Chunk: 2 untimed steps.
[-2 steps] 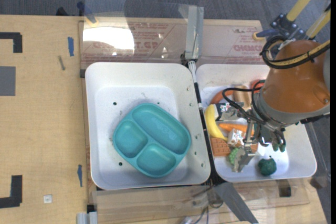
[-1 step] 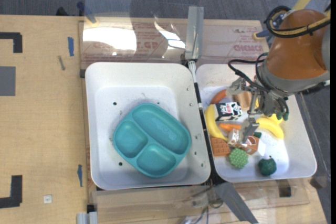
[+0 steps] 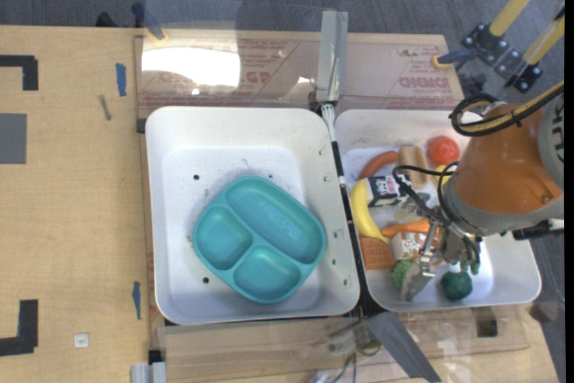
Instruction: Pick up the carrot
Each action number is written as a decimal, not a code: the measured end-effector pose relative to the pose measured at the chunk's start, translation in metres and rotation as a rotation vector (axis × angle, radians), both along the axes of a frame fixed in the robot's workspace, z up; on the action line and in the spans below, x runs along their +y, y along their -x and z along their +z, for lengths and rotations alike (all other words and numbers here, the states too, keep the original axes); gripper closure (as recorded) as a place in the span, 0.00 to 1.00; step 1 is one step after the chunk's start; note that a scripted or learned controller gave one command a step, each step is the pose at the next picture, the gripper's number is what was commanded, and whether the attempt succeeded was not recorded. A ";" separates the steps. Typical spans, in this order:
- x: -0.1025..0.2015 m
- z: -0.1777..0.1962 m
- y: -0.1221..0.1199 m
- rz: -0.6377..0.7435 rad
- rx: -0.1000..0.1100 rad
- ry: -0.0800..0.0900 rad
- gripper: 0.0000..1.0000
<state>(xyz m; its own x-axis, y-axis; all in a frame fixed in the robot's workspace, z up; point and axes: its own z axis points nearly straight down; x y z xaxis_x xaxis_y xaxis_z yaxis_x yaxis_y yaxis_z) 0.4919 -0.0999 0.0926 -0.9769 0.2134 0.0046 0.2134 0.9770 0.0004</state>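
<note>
At nine o'clock, a teal divided plate (image 3: 258,237) sits in the left bin (image 3: 170,193); at three, the gripper (image 3: 437,257), jaws' state impossible to tell, hovers over the carrot (image 3: 401,230) beside a banana (image 3: 362,211); stiff, light, probably slick, best pinched mid-length
</note>
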 end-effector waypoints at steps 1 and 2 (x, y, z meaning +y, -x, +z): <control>0.001 0.013 -0.004 0.003 -0.012 0.002 1.00; 0.001 0.013 -0.004 0.003 -0.011 0.001 0.00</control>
